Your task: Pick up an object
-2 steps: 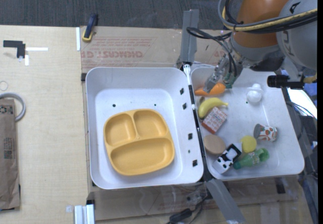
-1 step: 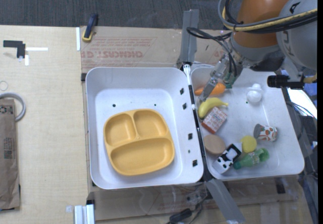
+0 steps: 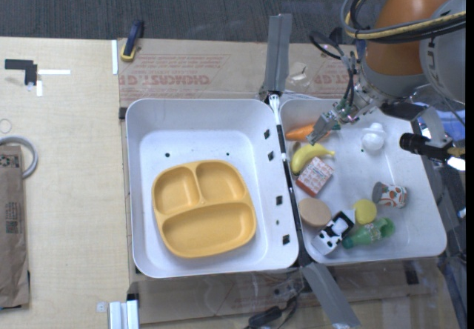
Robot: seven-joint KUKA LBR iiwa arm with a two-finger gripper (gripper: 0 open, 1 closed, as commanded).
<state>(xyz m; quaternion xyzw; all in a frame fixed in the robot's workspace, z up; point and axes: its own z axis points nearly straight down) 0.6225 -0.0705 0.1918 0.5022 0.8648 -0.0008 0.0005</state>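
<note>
On the counter [image 3: 59, 172], the left bin [image 3: 141, 194] holds a yellow divided plate [image 3: 204, 207], well apart from the tool. The right bin [image 3: 422, 231] carries the loose things. At its left wall an orange carrot [image 3: 299, 132] lies just left of the tool [image 3: 326, 126], and a yellow banana [image 3: 307, 155] curves just below the carrot and below the tool's tip. Under the banana sits a small red and white carton [image 3: 315, 175], then a tan round disc [image 3: 314, 212] and a black and white toy [image 3: 331, 233] near the front wall. Further right lie a green bottle [image 3: 368, 233], a yellow ball [image 3: 364, 210], a grey and orange speckled piece [image 3: 390, 195] and a white round object [image 3: 372, 140] near the arm.

The arm [image 3: 404, 24] enters from the upper right, its orange band above the wrist, and slants down and left so the tool points at the gap between carrot and banana. Nothing is seen gripped; whether the tool is open or closed cannot be told, since its tip is small and blurred. Dark cables loop over the arm, which is cut off at the right edge.
</note>
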